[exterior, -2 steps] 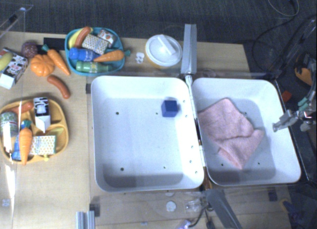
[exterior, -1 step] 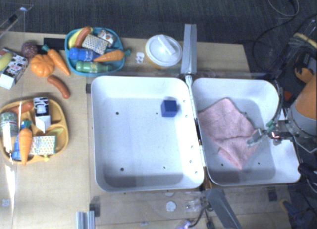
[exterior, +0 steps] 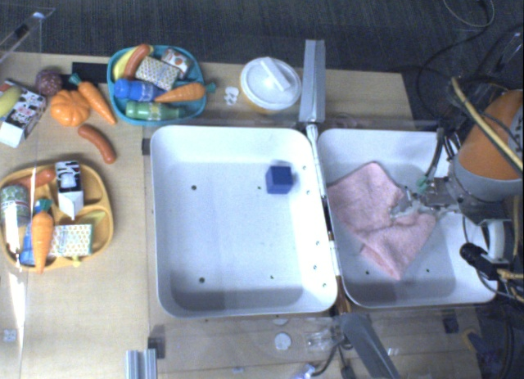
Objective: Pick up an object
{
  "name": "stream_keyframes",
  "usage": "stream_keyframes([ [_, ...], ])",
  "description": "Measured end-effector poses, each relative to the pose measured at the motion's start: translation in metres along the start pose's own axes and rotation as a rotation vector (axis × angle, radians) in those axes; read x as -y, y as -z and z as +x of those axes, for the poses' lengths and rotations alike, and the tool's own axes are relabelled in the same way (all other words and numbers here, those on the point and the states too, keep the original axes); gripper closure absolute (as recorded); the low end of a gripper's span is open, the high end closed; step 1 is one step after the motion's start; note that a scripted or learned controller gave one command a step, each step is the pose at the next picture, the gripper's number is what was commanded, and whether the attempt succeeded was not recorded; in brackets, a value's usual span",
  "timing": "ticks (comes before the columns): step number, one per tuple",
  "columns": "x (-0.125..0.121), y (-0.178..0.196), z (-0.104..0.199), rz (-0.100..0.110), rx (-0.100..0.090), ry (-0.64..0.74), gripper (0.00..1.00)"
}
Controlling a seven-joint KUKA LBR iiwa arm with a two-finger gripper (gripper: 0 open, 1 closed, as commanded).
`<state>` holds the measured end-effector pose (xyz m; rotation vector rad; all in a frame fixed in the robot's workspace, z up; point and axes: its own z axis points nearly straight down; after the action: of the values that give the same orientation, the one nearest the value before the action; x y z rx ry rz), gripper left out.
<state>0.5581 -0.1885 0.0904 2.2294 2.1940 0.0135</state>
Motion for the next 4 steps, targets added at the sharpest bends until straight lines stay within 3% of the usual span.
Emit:
stream_keyframes([
  [1, -0.009, 0.000, 0.007, 0.002, 0.000, 0.178, 0.00],
  [2, -0.051, -0.001, 0.041, 0.001, -0.002, 0.338, 0.00],
  [3, -0.085, 0.086, 0.061, 0.008, -0.004, 0.369, 0.00],
  [4, -0.080, 0.005, 0.038, 0.007, -0.004, 0.480, 0.00],
])
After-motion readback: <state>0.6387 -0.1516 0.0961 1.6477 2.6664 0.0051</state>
